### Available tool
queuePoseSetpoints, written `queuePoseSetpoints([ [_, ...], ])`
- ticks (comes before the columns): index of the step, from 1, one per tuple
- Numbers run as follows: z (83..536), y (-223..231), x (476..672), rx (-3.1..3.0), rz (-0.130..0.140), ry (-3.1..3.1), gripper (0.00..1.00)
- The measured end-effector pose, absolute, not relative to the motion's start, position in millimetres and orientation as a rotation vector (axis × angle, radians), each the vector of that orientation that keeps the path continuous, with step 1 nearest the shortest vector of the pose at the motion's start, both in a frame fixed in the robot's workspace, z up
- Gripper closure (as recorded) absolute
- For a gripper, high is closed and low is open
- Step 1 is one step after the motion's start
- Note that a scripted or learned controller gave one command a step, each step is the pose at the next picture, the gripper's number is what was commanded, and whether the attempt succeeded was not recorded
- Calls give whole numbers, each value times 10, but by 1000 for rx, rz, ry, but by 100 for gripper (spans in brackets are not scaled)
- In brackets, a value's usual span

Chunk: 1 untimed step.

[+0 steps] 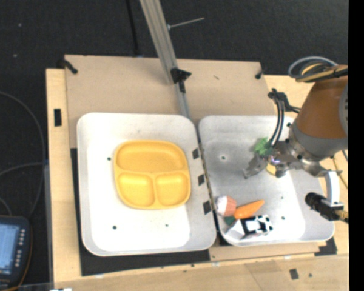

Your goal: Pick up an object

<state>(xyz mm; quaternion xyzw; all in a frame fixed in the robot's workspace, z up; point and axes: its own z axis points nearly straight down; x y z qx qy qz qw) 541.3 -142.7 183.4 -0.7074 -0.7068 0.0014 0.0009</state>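
My gripper [264,162] hangs over the middle of the right bin [230,138], reaching in from the right below the orange band of the arm [318,111]. A small green object [261,144] lies right against the gripper's upper side; I cannot tell whether it is held or just on the bin floor. In the bin's front left corner lie an orange carrot [249,209], a red and white piece [225,206] and a black and white block [255,225].
A yellow three-compartment plate [151,173] sits in the left bin [97,223]. A slanted metal rail [164,41] rises behind the bins. A black fitting [318,204] juts over the right bin's right edge.
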Motion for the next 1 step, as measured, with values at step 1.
queuePoseSetpoints([
  [1, 1203, -1425, 5381, -2220, 6, -2219, 0],
])
